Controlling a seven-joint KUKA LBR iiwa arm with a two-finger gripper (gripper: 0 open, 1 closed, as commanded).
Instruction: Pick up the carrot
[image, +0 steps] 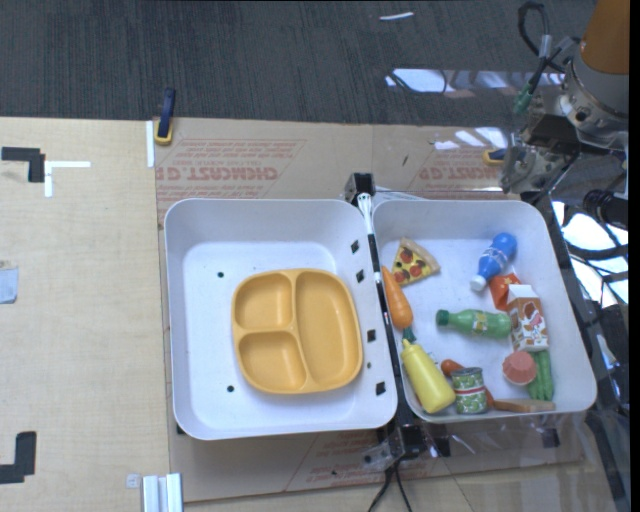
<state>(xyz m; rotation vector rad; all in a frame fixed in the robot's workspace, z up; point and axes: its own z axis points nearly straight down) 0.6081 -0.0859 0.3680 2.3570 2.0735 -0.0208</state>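
two bins: carrot (396, 299) lies against right bin's (556, 262) left wall, awkward to straddle.
my gripper (527, 148): parked far right, grip state unclear.

Two bins (190, 330), one plate (297, 330), one carrot (397, 300), two bottles (474, 322)

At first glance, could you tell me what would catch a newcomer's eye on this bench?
Most striking is the yellow divided plate sitting alone in the left bin. Next, the right bin holds a jumble of toy food, with the orange carrot lying against its left wall, above a yellow mustard bottle. The arm's pincer hangs beyond that bin's far right corner.
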